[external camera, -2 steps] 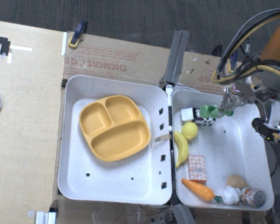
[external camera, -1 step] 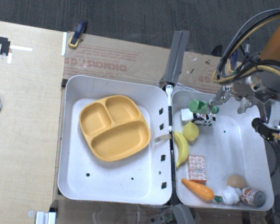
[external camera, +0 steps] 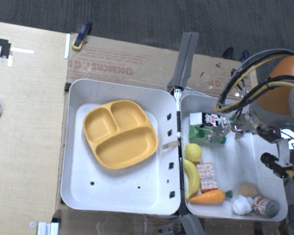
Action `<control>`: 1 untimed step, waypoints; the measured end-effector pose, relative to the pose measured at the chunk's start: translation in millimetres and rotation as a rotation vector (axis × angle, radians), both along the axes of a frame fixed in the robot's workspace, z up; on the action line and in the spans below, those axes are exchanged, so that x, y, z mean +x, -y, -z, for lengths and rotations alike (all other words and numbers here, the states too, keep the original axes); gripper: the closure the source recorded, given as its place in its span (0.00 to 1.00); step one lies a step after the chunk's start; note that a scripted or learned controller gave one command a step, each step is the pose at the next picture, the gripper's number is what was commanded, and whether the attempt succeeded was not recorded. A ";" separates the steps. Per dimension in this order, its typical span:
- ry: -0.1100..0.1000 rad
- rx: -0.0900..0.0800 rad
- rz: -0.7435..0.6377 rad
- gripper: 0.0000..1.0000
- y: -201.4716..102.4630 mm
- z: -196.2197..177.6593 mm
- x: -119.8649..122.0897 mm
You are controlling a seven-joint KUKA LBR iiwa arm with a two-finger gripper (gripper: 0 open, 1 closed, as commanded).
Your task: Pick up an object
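Nearest, the carrot [external camera: 209, 197] lay along the right bin's [external camera: 280, 214] front edge beside the banana [external camera: 191, 177]. Farther back, the gripper [external camera: 222, 131] hung over a green packet [external camera: 205, 134], seemingly touching it; its opening could not be made out.

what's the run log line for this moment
arm: over right bin | gripper: at green packet | grasp: unconfirmed | plate: left bin
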State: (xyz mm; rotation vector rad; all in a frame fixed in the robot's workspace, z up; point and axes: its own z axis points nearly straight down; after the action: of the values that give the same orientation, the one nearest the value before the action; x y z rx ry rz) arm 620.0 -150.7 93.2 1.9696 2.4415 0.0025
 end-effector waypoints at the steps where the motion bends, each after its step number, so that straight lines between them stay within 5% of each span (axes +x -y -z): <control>1: -0.004 0.000 -0.078 0.00 15.7 -12.5 9.7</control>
State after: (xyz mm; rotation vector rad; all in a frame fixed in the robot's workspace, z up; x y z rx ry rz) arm 629.7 -166.4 105.7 1.8744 2.5187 -0.0015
